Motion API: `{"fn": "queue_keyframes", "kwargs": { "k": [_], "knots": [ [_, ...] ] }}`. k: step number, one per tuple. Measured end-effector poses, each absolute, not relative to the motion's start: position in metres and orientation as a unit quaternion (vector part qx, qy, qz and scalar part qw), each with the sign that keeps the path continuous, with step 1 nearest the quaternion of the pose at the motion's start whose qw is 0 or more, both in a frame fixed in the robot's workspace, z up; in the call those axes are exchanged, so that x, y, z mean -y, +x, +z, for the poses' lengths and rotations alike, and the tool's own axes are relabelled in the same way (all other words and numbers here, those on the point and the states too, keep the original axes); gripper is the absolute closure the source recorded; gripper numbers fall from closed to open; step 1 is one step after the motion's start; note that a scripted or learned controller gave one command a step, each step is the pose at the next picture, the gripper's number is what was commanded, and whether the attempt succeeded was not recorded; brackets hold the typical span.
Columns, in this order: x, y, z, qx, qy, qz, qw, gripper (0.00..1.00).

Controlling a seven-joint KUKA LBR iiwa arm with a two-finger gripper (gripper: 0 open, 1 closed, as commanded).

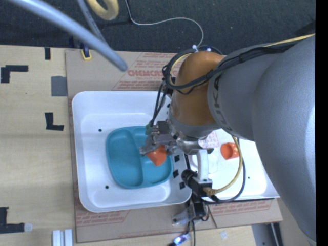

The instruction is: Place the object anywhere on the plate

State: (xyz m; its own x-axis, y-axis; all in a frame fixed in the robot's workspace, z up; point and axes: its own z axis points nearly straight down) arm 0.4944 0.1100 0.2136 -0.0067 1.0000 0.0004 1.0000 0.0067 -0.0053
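A grey arm with an orange band [197,76] is reaching in from the right of the frame and hanging over the seam between two shallow white plastic bins sitting side by side on a cardboard sheet. The left white bin [87,152], lying in the centre of the frame, is holding a teal, two-compartment plastic plate [123,160] that is resting flat on its floor. The two-finger gripper [156,148] is hovering over the plate's right half, and a small orange block-like object [157,157] is showing right at its tip, above the plate's right compartment; whether the fingers are clamped on it or merely standing over it cannot be told, since the wrist hardware is hiding them. The right white bin [256,186], mostly covered by the arm, is containing a small orange cup-shaped item [229,150] lying near its upper left part, beside a pale patterned piece under the wrist. Cables are looping down from the wrist toward the lower centre of the frame.
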Motion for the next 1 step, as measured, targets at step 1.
{"fn": "queue_keyframes", "kwargs": {
  "k": [1],
  "knots": [
    [-0.1021,0.4979,0.2289,0.708,-0.706,0.0004,0.001,1.0]
  ]
}}
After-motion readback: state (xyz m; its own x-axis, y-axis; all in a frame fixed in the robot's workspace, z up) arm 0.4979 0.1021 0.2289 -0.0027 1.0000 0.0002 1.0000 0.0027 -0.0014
